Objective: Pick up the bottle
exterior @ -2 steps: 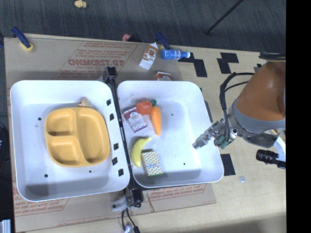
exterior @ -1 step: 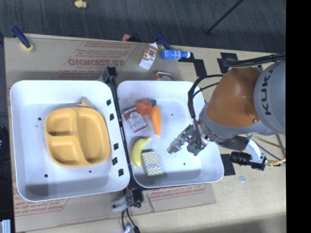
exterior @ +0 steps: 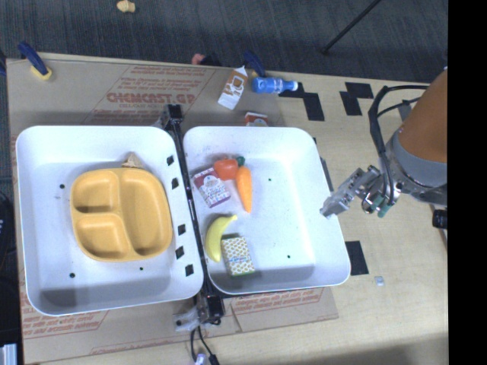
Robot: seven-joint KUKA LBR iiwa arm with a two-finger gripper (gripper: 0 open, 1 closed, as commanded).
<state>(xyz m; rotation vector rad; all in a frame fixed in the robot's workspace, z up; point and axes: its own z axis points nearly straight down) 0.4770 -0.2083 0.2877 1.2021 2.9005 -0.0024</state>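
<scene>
The bottle (exterior: 272, 86) is small and blue with a pale cap. It lies on its side on the bench behind the right bin (exterior: 304, 147), outside both bins. My gripper (exterior: 351, 198) hangs just past the right bin's right rim, well in front of and to the right of the bottle. It is open with nothing between its fingers.
The right bin holds a carrot (exterior: 244, 188), a red-orange piece (exterior: 225, 167), a red packet (exterior: 211, 187), a banana (exterior: 217, 234) and a green box (exterior: 238, 255). A yellow divided plate (exterior: 120, 213) lies in the left bin. Two small cartons (exterior: 233, 88) lie near the bottle.
</scene>
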